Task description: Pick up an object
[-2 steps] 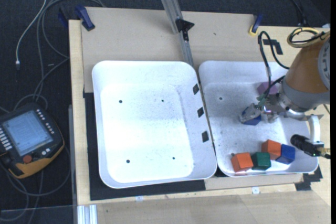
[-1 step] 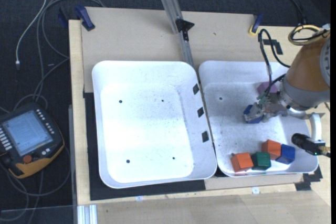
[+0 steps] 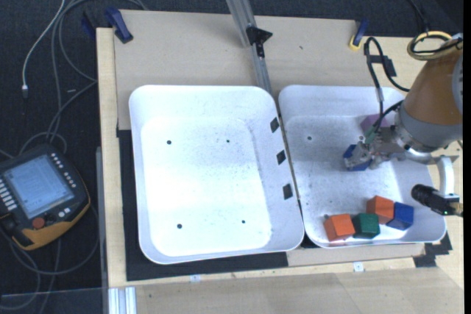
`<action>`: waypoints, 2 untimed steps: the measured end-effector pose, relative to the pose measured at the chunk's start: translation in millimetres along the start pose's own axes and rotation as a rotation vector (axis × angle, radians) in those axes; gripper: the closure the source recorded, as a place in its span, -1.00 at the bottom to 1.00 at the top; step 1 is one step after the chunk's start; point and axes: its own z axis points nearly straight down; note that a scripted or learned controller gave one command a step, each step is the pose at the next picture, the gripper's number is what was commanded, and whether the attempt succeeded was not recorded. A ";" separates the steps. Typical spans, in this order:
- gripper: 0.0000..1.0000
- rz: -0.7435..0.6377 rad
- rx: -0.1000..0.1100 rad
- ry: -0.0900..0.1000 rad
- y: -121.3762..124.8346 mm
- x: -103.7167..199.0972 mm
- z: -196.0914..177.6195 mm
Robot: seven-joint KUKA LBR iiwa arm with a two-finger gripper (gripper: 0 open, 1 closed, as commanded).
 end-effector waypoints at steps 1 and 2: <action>1.00 0.001 0.001 0.001 54.9 -11.7 22.2; -1.00 0.002 0.004 0.002 53.3 -11.6 20.8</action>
